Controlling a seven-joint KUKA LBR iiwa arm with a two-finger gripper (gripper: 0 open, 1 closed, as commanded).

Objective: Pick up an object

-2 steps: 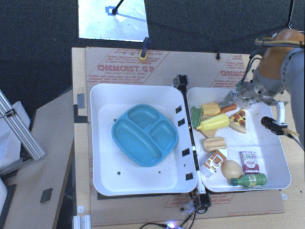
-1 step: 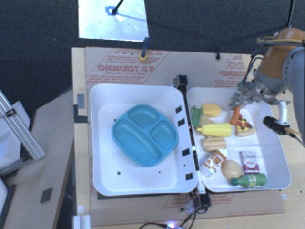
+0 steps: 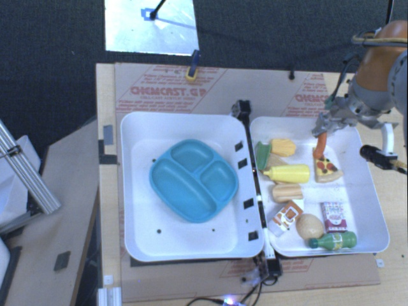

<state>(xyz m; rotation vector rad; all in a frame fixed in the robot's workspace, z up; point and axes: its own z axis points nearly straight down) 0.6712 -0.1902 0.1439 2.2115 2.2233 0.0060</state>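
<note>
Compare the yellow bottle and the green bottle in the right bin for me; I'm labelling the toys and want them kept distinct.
The yellow bottle looks larger and fatter than the green bottle, which is slim. The yellow bottle lies near the middle of the right bin, just right of the divider, while the green bottle rests by the bin's near edge, next to a tan egg-shaped toy. The green bottle has a yellowish label band; the yellow bottle looks plain. Both lie on their sides, roughly crosswise.

A blue tray [image 3: 193,180] lies in a white bin [image 3: 137,234].
</note>
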